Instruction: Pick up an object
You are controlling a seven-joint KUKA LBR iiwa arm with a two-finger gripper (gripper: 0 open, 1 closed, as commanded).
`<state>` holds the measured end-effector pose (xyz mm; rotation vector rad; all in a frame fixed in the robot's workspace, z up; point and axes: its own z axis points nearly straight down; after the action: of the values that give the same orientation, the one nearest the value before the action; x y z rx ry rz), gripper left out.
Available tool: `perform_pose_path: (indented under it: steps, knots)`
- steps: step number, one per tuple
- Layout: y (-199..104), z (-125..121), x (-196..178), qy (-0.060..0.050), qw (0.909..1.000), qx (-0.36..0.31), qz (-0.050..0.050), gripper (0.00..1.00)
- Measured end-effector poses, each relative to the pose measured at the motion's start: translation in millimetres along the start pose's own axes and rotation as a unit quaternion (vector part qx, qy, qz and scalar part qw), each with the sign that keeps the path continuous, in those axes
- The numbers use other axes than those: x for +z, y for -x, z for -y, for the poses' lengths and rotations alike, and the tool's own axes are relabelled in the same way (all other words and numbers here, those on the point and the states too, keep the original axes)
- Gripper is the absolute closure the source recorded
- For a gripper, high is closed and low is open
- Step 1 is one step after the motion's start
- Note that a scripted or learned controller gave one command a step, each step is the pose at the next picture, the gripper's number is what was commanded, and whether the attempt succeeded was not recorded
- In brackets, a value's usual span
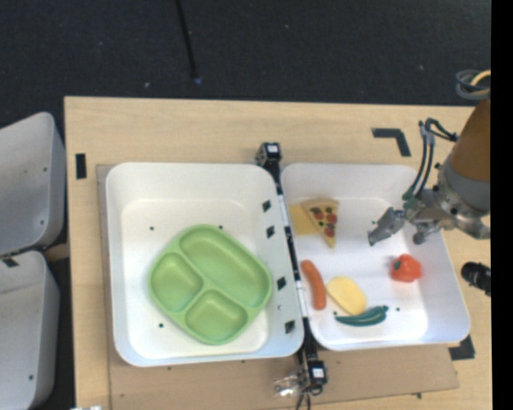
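Your arm (470, 165) reaches in over the right bin (445, 314); gripper (402, 229) fingers spread, gripping nothing, just above the small glossy red-orange pepper (405, 268).

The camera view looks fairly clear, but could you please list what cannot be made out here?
- Gripper: too small and blurred in the camera view to tell how its fingers stand.
- Arm: cut off by the view's right edge above the orange band.
- Yellow piece: its lower edge is covered by the green pepper.
- Pizza slice: toppings too small to identify.
- Clip at the bench's front edge: blurred.
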<state>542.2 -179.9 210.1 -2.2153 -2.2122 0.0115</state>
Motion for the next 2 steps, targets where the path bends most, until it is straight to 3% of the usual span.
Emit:
perform_pose_path:
  steps: [1, 2]
  knots:
    - [-0.4, -2.8, -7.5, 0.007, 1.0, -0.002, 0.001, 0.0]
    - [-7.9, 2.8, 43.1, 0.005, 1.0, -0.001, 0.001, 0.0]
